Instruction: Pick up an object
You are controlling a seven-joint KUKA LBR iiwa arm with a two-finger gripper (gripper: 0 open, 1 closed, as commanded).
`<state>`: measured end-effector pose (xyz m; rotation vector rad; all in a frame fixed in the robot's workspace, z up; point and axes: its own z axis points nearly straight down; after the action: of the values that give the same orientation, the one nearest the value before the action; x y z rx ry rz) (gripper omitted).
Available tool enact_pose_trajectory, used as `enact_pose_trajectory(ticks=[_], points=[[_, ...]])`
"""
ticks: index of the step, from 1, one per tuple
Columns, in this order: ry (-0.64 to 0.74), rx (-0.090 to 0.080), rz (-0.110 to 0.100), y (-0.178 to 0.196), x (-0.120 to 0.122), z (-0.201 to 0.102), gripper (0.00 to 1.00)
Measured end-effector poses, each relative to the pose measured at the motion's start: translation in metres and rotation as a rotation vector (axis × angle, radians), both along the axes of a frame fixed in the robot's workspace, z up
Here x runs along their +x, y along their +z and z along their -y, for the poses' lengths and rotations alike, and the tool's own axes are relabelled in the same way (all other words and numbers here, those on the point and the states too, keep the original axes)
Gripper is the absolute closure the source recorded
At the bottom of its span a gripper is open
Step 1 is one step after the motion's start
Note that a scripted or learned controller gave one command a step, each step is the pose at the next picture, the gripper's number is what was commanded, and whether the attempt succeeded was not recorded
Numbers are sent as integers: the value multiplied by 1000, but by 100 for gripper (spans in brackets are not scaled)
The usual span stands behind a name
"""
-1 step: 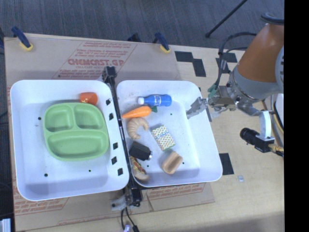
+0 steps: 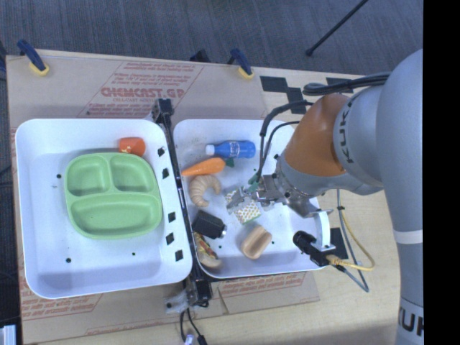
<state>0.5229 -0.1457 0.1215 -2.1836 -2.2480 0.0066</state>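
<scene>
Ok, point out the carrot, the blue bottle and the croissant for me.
carrot (image 2: 205, 167), camera view, middle of its orange body.
blue bottle (image 2: 236, 149), camera view, middle of its blue body.
croissant (image 2: 203, 188), camera view, centre of its curve.

On the counter (image 2: 65, 77), two bins sat side by side. The left bin (image 2: 36, 214) held a divided plate (image 2: 113, 195) with a tomato (image 2: 131, 146) behind it. In the right bin (image 2: 188, 136), a bottle (image 2: 231, 149) lay behind a carrot (image 2: 204, 167), a croissant (image 2: 204, 188) in front of that, and a bread roll (image 2: 255, 241) near the front.

floor: grey carpet (image 2: 144, 13) | bench: cardboard sheet (image 2: 144, 85), blue clamps (image 2: 34, 57)
</scene>
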Motion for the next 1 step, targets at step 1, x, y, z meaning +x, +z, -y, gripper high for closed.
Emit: enact_pose_trajectory(ticks=[1], points=[[262, -6, 12, -26, 5, -1, 0]])
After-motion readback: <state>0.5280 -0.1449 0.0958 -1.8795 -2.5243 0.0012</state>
